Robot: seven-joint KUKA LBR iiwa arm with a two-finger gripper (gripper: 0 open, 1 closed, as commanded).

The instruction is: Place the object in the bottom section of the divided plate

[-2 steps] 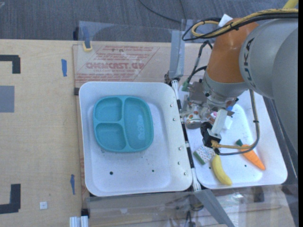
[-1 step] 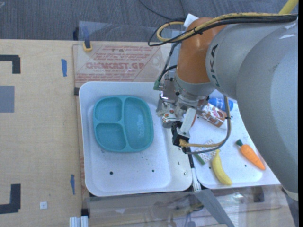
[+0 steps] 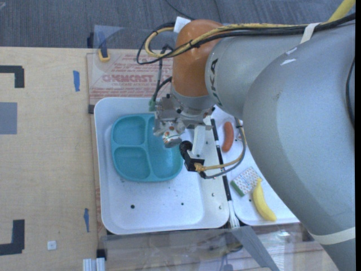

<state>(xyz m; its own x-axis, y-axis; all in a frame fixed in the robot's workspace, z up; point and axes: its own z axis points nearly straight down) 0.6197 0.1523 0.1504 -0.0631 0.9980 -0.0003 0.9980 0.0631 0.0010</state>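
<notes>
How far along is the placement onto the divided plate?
Done: the gripper is over the right rim of the teal divided plate in the left bin. In hand: I cannot tell whether it carries anything. Left: the plate's sections look bare; a hot dog and banana lie in the right bin.

A divided plate (image 3: pixel 141 148) was set in the left bin (image 3: pixel 152 208), toward its far side. The gripper (image 3: pixel 171 134) was positioned over the plate's right edge. In the right bin (image 3: pixel 248 210), a hot dog (image 3: pixel 227 136) was laid at the far end, with a sponge (image 3: pixel 245 181) and a banana (image 3: pixel 263 201) nearer, side by side.
</notes>
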